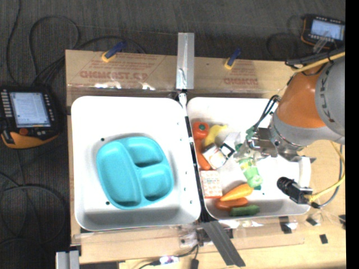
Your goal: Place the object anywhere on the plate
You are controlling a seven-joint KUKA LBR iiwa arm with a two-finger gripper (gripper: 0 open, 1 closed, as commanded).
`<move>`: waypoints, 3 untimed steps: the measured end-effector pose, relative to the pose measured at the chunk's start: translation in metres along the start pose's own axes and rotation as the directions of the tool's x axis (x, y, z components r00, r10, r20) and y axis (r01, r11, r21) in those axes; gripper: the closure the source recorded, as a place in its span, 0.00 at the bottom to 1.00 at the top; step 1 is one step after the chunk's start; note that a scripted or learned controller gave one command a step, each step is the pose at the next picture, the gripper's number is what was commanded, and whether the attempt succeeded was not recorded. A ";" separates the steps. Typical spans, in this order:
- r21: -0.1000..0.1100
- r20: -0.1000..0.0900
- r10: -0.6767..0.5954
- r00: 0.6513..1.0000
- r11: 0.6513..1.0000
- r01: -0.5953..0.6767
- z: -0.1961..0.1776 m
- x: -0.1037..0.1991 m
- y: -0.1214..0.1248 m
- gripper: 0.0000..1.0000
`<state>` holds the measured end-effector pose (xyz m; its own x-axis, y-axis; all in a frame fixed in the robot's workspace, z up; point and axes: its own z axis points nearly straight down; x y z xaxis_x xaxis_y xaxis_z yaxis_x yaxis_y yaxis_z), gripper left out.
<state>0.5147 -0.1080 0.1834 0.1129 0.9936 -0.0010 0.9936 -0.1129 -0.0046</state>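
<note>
Plate: turquoise, three compartments, lying flat in the left bin, well apart from the arm and with nothing on it.

Arm: grey with an orange band, reaching from the right side over the right bin, wrist bent down toward the bin floor. Gripper sits low over the toy pile, on the far side of the centre divider from the plate. Finger state cannot be read from this view; the wrist body and cables cover the tips. A black cylindrical fitting hangs off the arm nearer the bin's front right corner.

Objects, all in the right bin, placed relative to the plate:
- orange pepper-like toy, just across the divider
- yellow piece beside it
- small white and red box, print too small to read
- carrot and dark green pod toward the front
- light green piece, just beside the gripper

Writing: red lettering on the cardboard backing behind the bins, partly legible, reads roughly "CHEMCAST". Two handheld pendants lie on the floor, screens lit, text unreadable.
</note>
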 end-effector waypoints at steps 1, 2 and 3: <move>0.001 0.000 -0.024 1.000 1.000 0.024 0.001 0.074 0.007 1.00; 0.001 0.001 -0.145 0.989 0.989 0.145 0.001 0.145 -0.004 1.00; 0.001 0.001 -0.145 0.989 0.989 0.145 0.001 0.145 -0.004 0.00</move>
<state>0.5271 0.0364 0.1823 -0.0321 0.9995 -0.0015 0.9995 0.0321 -0.0053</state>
